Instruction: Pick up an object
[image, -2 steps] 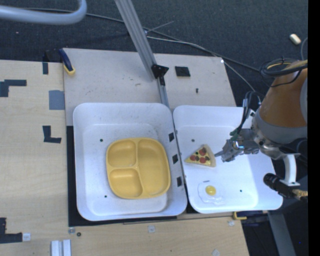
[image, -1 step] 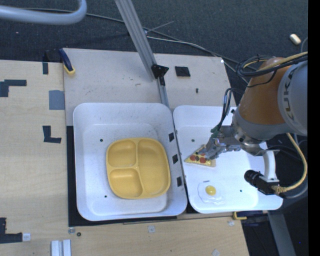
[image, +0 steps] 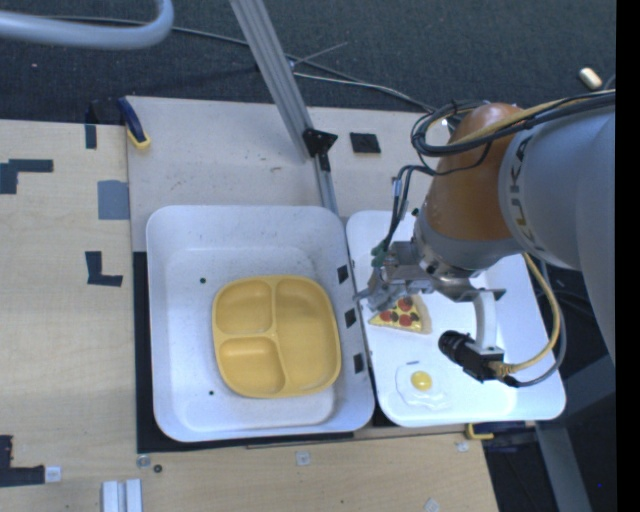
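Your claw (image: 385, 290) hangs low over the right bin (image: 530, 395), just left of the pizza slice (image: 402, 316) and touching or nearly so; you cannot tell its state. A fried egg (image: 421, 384) lies nearer. The left bin (image: 180, 300) holds a yellow divided plate (image: 275, 335).

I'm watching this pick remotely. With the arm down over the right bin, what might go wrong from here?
1. The end effector sits at the pizza slice's corner, close to the right bin's left wall, so it may clip the wall or only nudge the slice.
2. The slice lies flat, so the grasp may slide off.
3. The fried egg lies just below and could get bumped.
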